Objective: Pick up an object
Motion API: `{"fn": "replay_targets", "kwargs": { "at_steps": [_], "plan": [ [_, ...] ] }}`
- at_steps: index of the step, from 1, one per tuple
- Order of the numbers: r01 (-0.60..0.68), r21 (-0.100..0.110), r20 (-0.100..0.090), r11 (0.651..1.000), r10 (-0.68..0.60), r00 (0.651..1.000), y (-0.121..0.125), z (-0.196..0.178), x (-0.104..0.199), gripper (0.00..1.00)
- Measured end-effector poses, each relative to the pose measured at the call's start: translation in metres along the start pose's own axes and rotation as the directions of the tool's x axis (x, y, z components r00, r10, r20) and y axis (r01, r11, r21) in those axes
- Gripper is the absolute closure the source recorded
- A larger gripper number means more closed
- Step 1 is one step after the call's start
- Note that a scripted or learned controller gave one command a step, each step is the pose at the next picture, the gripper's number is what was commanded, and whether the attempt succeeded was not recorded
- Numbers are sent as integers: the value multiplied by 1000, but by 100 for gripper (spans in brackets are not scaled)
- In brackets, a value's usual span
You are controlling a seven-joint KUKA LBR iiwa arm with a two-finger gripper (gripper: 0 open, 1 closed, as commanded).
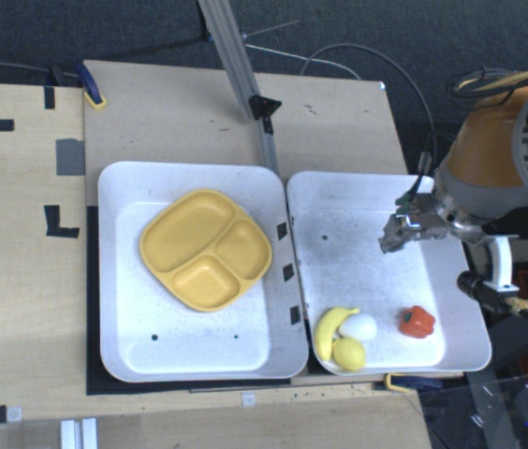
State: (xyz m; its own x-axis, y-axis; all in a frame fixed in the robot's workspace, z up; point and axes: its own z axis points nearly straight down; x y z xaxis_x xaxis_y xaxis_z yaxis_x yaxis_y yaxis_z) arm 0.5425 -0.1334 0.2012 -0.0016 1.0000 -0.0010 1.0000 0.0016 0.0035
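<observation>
Banana (330,326) curved, long axis near-to-far, beside lemon (349,353); end effector (397,234) grip state unclear.

No writing, label, brand, number or sign is showing legibly anywhere in the view.

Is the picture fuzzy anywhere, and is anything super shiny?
Camera view: the gripper looks soft and blurry, with its details hard to read; the yellow plate is sharp and evenly lit; the white egg looks bright; faint dark speckles mark the right bin.
</observation>
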Motion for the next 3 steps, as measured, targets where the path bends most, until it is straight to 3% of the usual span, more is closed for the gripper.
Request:
{"fn": "replay_targets", "kwargs": {
  "at_steps": [3],
  "plan": [
    [7,6,-3,1000,-7,1000,-11,-6,183,100]
  ]
}}
